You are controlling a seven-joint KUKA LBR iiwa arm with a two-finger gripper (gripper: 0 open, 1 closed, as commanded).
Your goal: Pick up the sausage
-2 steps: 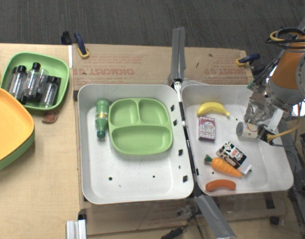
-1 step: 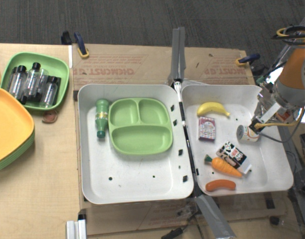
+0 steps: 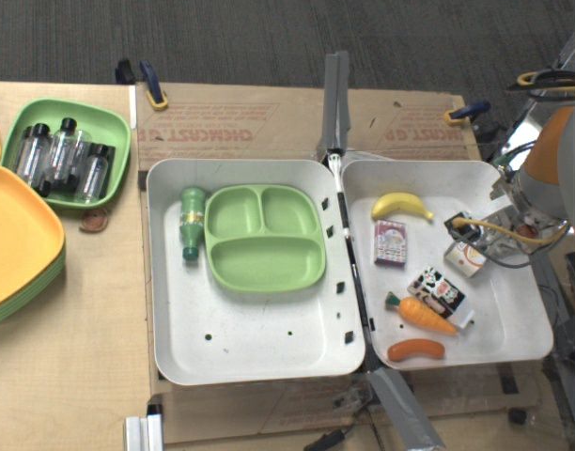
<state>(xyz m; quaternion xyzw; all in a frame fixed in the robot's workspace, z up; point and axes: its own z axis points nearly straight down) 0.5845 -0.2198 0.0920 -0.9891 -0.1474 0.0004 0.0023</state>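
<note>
Only thing I can actually read from up here is the red print on the brown cardboard sheet (image 3: 269,120) lying under my two bins. It's upside down and mirrored from this angle, but left of the centre divider it comes out as "CHEMCAST GP", with a smaller line beneath it that's too fine to make out. Right of the divider the same red print repeats, partly cut off by the bin rim, so I just get the "GP" end. The small purple card box (image 3: 391,243) in the right bin has some artwork on its face, but any lettering there is too blurry for me.
</note>
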